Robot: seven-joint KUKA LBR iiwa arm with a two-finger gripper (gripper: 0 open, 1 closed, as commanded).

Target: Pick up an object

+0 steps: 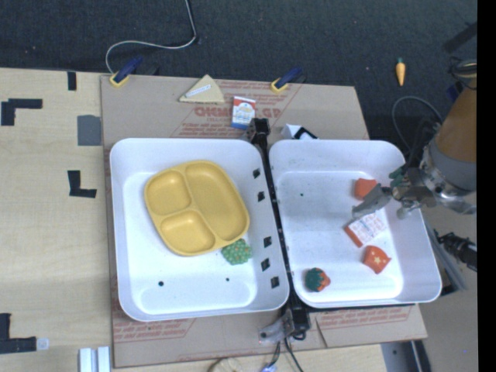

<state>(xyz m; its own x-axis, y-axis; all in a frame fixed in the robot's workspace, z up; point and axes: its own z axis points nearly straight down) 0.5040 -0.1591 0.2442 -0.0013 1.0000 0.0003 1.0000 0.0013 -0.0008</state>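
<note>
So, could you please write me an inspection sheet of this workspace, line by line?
Surface: cardboard sheet on a wooden bench, bearing a left bin and a right bin.
Job's things: yellow divided plate and green ball in the left bin; orange block, white-and-red packet, red block and a red-and-green toy in the right bin.
Clutter: small box, triangular card.
Gripper: gripper above the right bin, holding nothing.
Cables: white cable.
Surroundings: dark carpet.
</note>
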